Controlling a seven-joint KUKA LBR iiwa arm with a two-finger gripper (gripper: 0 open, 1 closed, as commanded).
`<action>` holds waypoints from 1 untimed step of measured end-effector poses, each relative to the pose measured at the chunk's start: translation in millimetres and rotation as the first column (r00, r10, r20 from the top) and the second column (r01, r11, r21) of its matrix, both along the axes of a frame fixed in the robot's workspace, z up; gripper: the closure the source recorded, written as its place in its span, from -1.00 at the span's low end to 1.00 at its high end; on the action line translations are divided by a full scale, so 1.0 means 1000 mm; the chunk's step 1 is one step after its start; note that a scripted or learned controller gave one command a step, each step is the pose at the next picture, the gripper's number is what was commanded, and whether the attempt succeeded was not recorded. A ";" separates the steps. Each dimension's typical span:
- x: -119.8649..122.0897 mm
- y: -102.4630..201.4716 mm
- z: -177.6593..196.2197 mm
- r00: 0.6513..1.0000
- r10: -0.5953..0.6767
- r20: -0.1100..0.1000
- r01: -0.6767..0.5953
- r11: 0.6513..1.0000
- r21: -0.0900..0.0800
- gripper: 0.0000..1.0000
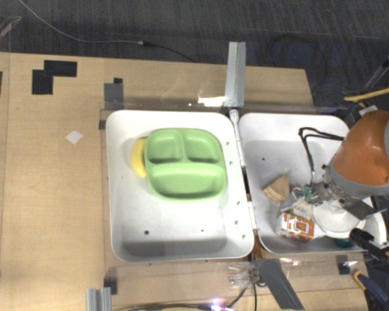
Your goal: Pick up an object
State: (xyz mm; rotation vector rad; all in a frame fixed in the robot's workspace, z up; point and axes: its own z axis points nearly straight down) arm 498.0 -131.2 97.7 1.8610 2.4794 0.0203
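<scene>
The arm [369, 157] reaches into the right bin [272, 135] from the right, its orange band over the bin's right side. My gripper [309, 196] is low in that bin, right above a cluster of objects. Under and beside it lie a tan wedge-shaped piece [277, 188], an orange and white packet [295, 226] and a white rounded object [334, 218]. A small teal thing [343, 242] sits at the bin's front edge. In the left bin [175, 238] a green divided tray [184, 162] rests on top of a yellow object [138, 157].
A metal post [236, 76] stands behind the divider between the two bins. A black cable [308, 149] loops over the right bin's back half. The wooden bench [45, 193] spreads out to the left of the bins.
</scene>
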 end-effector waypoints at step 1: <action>0.000 0.000 0.000 1.000 0.000 0.000 0.000 1.000 0.000 -1.00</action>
